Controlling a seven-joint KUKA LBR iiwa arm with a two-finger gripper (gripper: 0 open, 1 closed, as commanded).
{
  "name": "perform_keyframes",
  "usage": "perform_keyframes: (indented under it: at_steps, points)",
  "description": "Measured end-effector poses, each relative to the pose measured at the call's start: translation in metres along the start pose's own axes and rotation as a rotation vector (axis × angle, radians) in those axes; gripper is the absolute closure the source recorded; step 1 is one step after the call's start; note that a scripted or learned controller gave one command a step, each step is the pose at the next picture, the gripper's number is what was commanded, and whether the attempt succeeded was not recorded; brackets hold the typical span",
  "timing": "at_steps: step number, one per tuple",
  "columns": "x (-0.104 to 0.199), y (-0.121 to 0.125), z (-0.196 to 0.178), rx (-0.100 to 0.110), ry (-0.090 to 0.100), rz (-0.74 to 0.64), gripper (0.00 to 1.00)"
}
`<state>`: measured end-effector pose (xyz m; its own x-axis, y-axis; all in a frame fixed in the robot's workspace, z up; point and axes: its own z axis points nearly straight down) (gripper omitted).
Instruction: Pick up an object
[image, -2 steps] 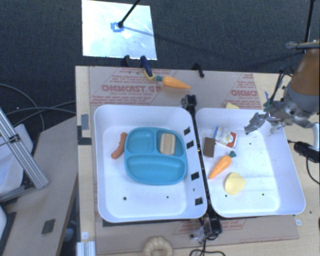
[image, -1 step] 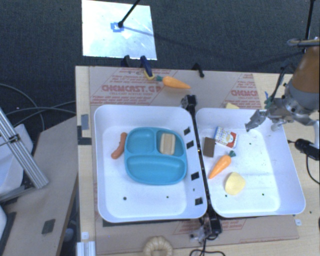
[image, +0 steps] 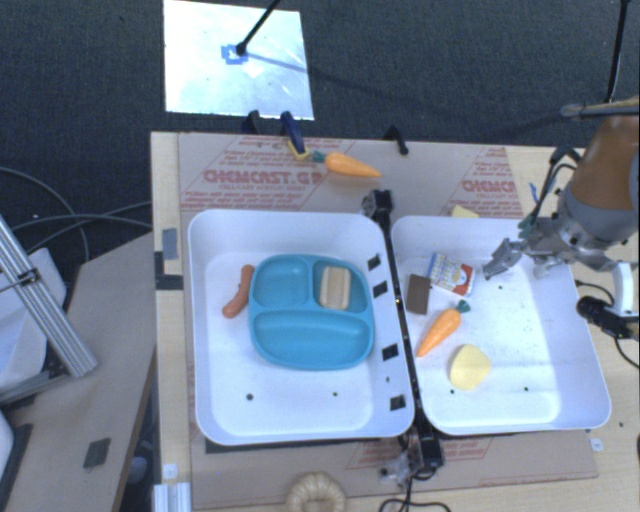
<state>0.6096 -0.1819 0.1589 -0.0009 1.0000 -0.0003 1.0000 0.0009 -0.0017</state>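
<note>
Carrot (image: 438, 331), tapered, smooth orange, right bin (image: 560, 400), rounded yellow lump (image: 470, 367) nearby, gripper (image: 512, 256) fingers apart, empty.

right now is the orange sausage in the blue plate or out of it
Out. The sausage lies on the white floor of the left bin, just beside the left rim of the blue plate.

Arm (image: 610, 170): we see a fat round part in orange-brown at the top, and grey under it.
Wrist (image: 590, 228): we see a grey metal ring, a bit shiny.
Gripper (image: 512, 256): we see thin grey metal bits that stick out from the ring, small and pointy.
Cables (image: 545, 190): we see thin dark wires that run down beside the arm.
Side piece (image: 612, 318): we see a black knob on a white part.
</note>
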Motion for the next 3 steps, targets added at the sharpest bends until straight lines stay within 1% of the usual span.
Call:
perform_keyframes:
  at_steps: [1,2,3]
  points:
    - [-0.009,-0.004,0.056,0.001,0.000,0.000,0.00]
    - [-0.010,-0.002,0.072,-0.005,-0.002,0.000,0.00]
    - [-0.009,-0.002,0.062,-0.007,-0.002,0.000,1.00]
